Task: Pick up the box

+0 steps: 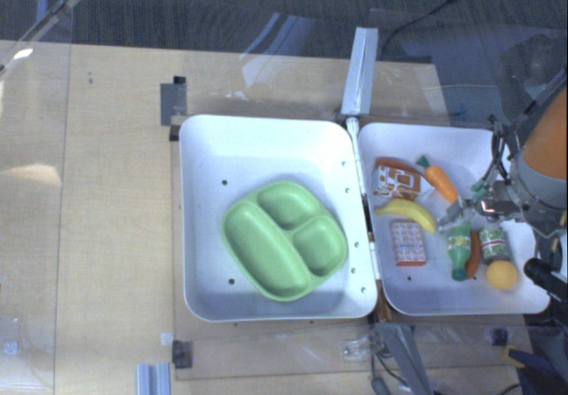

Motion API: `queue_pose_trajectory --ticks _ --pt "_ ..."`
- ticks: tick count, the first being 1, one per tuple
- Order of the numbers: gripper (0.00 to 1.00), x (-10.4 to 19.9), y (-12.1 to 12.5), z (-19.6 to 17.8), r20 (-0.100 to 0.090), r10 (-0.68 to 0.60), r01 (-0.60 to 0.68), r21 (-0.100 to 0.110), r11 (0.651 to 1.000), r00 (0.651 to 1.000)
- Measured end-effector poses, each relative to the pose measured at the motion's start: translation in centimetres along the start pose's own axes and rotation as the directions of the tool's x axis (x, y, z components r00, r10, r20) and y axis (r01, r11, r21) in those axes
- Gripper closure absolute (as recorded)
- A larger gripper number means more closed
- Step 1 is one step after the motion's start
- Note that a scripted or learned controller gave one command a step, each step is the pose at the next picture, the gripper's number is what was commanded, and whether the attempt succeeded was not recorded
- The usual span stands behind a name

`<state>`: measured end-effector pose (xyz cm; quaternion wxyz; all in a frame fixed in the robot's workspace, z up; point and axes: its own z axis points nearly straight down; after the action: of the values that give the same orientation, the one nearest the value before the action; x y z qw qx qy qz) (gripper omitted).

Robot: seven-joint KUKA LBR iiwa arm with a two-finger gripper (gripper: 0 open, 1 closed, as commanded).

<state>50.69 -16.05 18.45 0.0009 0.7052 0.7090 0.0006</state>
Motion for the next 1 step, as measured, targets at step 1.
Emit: queue_pose_trajectory --ticks 1 --pt "0.0 8.49 -1.18 0.1 -0.002 0.08 -0.08 0.001 0.997 0.997"
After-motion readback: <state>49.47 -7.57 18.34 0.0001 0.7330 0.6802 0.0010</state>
